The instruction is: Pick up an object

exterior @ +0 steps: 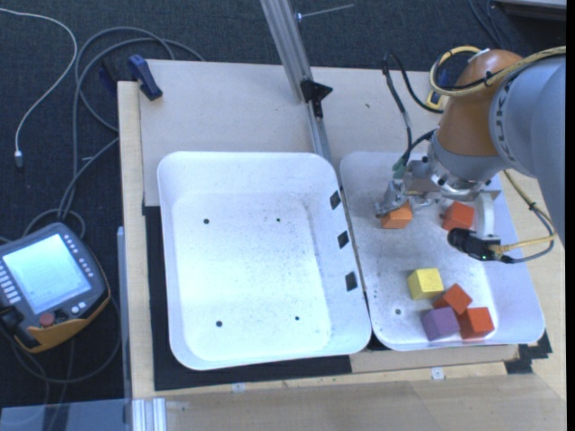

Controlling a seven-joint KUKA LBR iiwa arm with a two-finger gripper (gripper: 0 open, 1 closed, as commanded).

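In the right bin (377, 173), my gripper (398, 203) hangs low over the far left part. An orange block (397, 215) sits right at its tip, partly covered by it. Whether the block is gripped or just lies under the tip on the bin floor cannot be made out. A second orange-red block (459, 214) lies just to the right, beside the wrist. The grey arm with its orange band (472, 119) comes in from the upper right.
Near the right bin's front lie a yellow block (425, 282), an orange block (457, 297), a red-orange block (478, 322) and a purple block (440, 323). The left bin (180, 173) adjoins. A slanted metal pole (287, 39) rises behind the bins.
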